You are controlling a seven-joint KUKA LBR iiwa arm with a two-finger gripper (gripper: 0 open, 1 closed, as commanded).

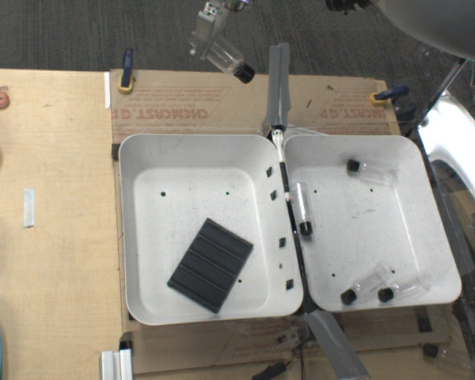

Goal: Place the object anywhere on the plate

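A black ribbed plate (210, 264) lies flat and slanted in the left bin (142, 212), towards its front. My gripper (206, 44) hangs high at the top of the view, over the cardboard behind the left bin. It is shut on a clear vial with a black cap (228, 58), which sticks out tilted down to the right. The vial is well above and behind the plate.
The right bin (416, 212) holds several more clear black-capped vials: one along its left wall (302, 206), one at the back (367, 170), two near the front (366, 285) (402, 289). A grey post (279, 85) stands behind the bins' joint. Clamps (127, 70) (388, 95) grip the cardboard.
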